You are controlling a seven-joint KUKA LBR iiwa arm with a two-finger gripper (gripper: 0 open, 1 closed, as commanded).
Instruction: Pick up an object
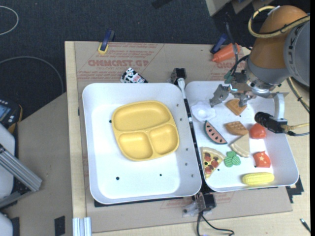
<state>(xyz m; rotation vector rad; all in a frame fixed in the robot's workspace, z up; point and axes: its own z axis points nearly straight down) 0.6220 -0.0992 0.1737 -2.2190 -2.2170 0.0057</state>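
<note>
Gripper point(229, 96) hangs over the far end of the right bin point(290, 157), fingers spread apart, nothing between them. Directly beneath and just right lies a brown toy food piece point(236, 106), long axis running from far-left to near-right. Nearer the camera in that bin: a waffle piece point(236, 128), watermelon slice point(215, 132), pizza slice point(210, 160), a green piece point(232, 159), and a corn cob point(258, 179) lying left to right. The left bin point(98, 176) holds a yellow divided plate point(144, 130).
</note>
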